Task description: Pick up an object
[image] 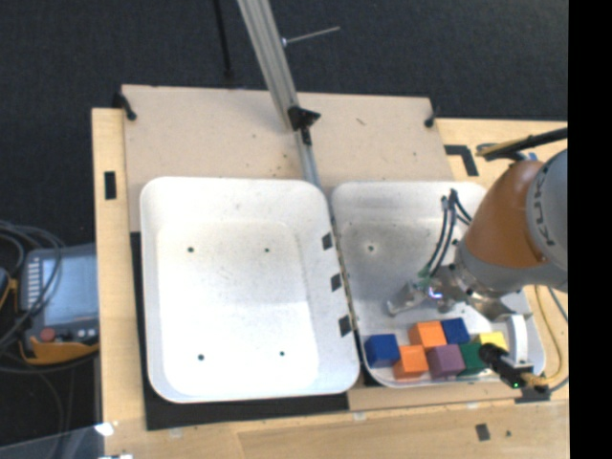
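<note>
Several small blocks are clustered at the near edge of the right bin [382,218]: a blue block [382,349], two orange blocks [430,334] [412,360], a purple block [445,360], a green block [471,357], a yellow block [491,340] and a second blue block [455,330]. My gripper [409,300] hangs low over the right bin's floor, just behind the cluster and slightly left of the upper orange block. It points to the left. Nothing shows in its grasp. The arm's orange band [502,223] sits over the bin's right side and hides that part.
The left bin [239,285] lies beside the right one, separated by a ridge with black clips. A slanted metal pole [273,60] rises behind the bins. A pendant with cables [53,299] lies off the bench at the left.
</note>
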`<state>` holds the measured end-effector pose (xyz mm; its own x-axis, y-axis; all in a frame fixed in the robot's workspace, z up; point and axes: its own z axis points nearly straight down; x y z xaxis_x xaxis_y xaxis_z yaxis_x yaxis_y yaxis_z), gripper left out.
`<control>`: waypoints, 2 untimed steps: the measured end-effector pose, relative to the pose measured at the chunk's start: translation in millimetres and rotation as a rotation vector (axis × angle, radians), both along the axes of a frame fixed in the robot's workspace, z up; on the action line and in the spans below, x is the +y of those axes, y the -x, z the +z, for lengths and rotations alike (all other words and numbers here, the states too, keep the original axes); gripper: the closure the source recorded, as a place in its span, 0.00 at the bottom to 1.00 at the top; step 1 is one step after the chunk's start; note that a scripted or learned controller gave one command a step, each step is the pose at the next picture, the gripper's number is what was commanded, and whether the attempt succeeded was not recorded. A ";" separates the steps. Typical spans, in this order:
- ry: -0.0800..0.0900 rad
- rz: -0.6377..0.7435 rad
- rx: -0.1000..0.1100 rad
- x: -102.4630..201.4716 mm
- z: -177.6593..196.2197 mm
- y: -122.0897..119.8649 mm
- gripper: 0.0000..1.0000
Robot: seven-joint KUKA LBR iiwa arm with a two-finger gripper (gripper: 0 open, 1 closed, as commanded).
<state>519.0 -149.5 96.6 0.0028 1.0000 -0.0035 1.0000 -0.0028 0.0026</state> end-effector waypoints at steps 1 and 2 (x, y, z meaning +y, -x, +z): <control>-0.003 -0.008 -0.005 -0.3 13.0 -1.7 1.00; -0.002 0.008 -0.006 -1.2 77.2 -3.9 1.00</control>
<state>522.9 -150.7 173.8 -0.0047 1.0000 -0.0019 1.0000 0.0048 0.0082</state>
